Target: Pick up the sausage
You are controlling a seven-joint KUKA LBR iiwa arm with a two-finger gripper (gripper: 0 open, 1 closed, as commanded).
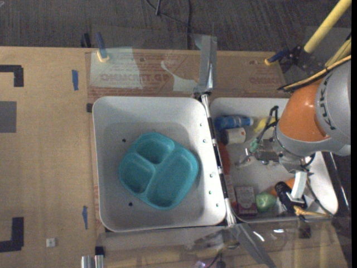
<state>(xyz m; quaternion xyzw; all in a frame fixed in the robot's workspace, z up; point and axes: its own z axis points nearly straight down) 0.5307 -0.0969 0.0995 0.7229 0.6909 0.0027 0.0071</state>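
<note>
Gripper low over the right bin; I can't tell from this angle whether it is spread or closed. The reddish piece I take for the sausage lies just to the gripper's view-left, tight against the wall shared with the left bin, long axis along that wall. Little room on the wall side. Blue bottle and cream roll crowd its far end; teal tray sits well apart.

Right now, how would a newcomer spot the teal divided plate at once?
Find the left bin of the two white bins. The teal plate lies tilted near its middle. It has three compartments, and it is far larger than the small items in the right bin.
</note>
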